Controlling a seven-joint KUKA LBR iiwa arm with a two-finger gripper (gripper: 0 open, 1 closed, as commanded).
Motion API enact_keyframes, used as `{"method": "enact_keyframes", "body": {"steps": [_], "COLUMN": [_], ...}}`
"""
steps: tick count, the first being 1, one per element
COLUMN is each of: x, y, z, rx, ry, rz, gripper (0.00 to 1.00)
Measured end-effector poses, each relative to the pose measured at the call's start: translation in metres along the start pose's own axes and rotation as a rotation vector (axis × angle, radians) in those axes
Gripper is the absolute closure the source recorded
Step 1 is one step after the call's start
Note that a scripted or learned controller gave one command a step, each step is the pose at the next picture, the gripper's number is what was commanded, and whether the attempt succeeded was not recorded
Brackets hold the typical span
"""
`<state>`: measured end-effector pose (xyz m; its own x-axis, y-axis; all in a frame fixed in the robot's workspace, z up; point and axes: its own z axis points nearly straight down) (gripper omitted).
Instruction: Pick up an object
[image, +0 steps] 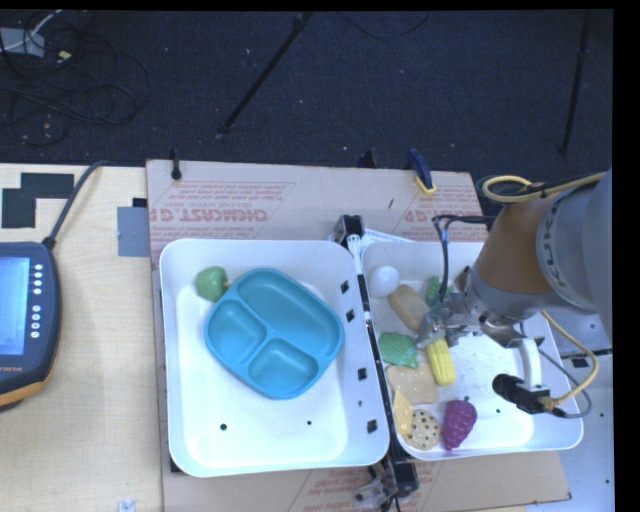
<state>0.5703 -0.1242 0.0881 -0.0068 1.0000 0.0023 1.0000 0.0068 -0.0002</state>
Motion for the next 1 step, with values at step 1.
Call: {"method": "enact_keyframes", "body": {"steps": [1], "x": [0.0475], "y": [0.0091], "z": [-0.1059], "rx": [-0.009], "ry": [-0.001], "rz": [0.001], "gripper": [1.00]}}
